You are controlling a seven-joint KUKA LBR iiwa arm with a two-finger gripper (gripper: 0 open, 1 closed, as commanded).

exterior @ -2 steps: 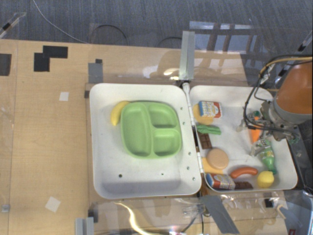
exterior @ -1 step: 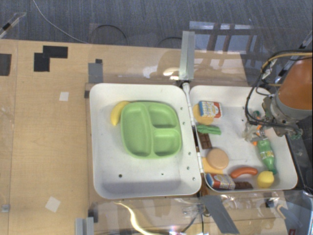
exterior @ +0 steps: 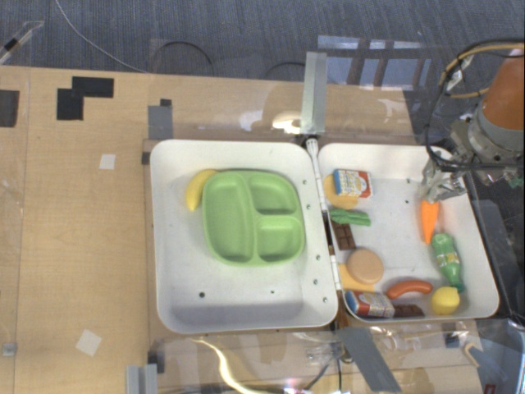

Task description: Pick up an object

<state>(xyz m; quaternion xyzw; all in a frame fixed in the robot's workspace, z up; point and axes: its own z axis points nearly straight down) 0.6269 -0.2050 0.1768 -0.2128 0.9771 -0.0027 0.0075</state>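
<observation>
In the left bin (exterior: 168,245) a green tray (exterior: 250,217) is seen, with a banana (exterior: 195,189) tucked against its upper-left edge; nothing here is within the arm's present reach, so this bin is best left out of the attempt.

The right bin (exterior: 402,245) is crowded. Along its left wall a small carton (exterior: 351,184) sits on a yellow piece, a green pod (exterior: 349,217) lies below it, then a chocolate bar (exterior: 344,236), a tan bun (exterior: 365,265) and a can (exterior: 371,304) at the bottom edge. A sausage (exterior: 408,288) and a lemon (exterior: 445,300) lie along the lower side. These are packed close, and a grasp there would likely be fouled by neighbours.

Toward the right wall a carrot (exterior: 429,219) lies lengthwise, with a green bottle (exterior: 447,258) just below it. The gripper (exterior: 441,185) hangs directly above the carrot's upper end, so the carrot is judged to be the intended object. It is not seen between the fingers, and nothing is held; whether the fingers are spread or closed cannot be told from this angle, as the tips blur against the white floor.

For a sound pick, the descent should be made over the carrot's thicker middle rather than its tip, with the closing direction set across its narrow width. Clearance from the bin's right wall and from the bottle should be kept, and the lift should be made straight up before any travel.
</observation>
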